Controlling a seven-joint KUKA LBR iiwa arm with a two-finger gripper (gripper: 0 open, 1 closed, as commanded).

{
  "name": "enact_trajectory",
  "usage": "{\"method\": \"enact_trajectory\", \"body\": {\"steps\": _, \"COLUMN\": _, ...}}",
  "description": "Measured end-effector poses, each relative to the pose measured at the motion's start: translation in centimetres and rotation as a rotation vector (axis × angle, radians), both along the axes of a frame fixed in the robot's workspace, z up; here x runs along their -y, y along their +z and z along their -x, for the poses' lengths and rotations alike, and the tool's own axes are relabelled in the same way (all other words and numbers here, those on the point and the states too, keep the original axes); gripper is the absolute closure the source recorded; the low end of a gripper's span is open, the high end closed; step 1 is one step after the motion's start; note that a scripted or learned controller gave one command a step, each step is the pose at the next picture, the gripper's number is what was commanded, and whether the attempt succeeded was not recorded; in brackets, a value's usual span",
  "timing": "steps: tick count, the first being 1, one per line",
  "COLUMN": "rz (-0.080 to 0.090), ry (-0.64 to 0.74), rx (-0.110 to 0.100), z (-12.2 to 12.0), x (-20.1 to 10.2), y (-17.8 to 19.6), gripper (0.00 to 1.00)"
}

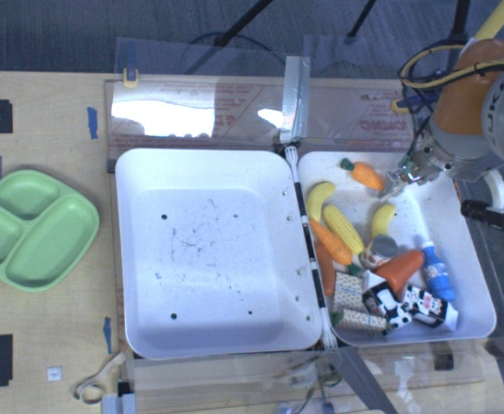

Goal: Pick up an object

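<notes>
Approach step: pincer point(399, 182) hovers low in right bin point(481, 304), between carrot point(366, 175) and banana point(383, 218), grip state unclear. Next: descend on 1 item.

Gripper point(397, 182) hovers low over the right bin point(476, 257), just beside a small carrot point(366, 175) and above a yellow banana point(382, 218); corn cob point(342, 228) lies nearby, left bin point(148, 179) alongside, green plate point(33, 228) far left
</notes>
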State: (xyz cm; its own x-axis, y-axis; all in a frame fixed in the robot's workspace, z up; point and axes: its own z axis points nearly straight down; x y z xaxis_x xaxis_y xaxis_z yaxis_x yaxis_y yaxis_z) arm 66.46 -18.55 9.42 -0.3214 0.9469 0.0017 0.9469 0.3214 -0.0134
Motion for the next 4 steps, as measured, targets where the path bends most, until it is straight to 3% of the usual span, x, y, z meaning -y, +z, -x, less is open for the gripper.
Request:
{"method": "enact_trajectory", "body": {"steps": 1, "rz": 0.002, "ry": -0.527, "rx": 0.017, "z": 2.5, "x": -1.1, "y": 8.4, "gripper": 1.0}}
{"method": "enact_trajectory", "body": {"steps": 2, "rz": 0.002, "ry": -0.526, "rx": 0.016, "z": 2.5, "x": -1.2, "y": 8.4, "gripper": 0.0}}
{"method": "enact_trajectory", "body": {"steps": 3, "rz": -0.004, "ry": -0.404, "rx": 0.039, "z": -0.4, "x": -3.8, "y": 1.6, "gripper": 0.0}}
{"method": "enact_trajectory", "body": {"steps": 4, "rz": -0.003, "ry": -0.319, "rx": 0.048, "z": -1.0, "x": -3.8, "y": 1.0, "gripper": 0.0}}
